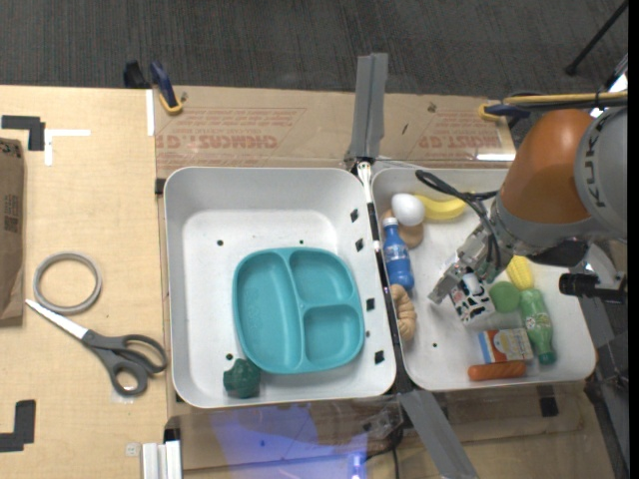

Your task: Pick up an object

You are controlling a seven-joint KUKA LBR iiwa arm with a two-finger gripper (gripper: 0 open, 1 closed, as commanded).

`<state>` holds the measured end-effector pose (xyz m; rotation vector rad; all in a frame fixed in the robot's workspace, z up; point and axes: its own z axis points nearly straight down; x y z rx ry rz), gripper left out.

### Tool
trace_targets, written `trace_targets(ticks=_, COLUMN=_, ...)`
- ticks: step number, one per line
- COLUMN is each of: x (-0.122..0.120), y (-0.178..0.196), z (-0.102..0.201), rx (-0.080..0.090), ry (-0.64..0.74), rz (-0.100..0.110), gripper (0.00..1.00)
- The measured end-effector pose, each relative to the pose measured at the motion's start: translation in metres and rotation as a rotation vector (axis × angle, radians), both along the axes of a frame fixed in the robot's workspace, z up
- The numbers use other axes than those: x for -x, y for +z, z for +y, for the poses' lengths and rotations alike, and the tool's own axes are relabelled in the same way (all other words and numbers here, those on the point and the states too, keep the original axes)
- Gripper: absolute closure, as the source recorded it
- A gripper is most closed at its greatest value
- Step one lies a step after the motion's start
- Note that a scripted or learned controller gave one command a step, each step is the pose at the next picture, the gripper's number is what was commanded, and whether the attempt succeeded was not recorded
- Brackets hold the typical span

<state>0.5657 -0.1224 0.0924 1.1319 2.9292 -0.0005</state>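
Two bins: left bin (190,267) one teal tray (298,309); right bin (429,357) cluttered. My pincer (454,279) above carton (477,302); finger state indeterminate. Scissors (110,352) on worktop (80,168).

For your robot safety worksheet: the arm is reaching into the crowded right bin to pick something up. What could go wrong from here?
1. The gripper hangs close to a black-and-white carton, green bottle and yellow piece, so it may nudge neighbours or catch two things.
2. The blue bottle and white egg lie by the right bin's wall; a knock could roll them.
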Motion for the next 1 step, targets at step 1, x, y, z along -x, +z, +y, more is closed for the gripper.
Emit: trace_targets(ticks=1, x=-0.0007, y=0.0094, z=-0.0001, rx=0.001, ry=0.003, rz=-0.002, gripper=1.0)
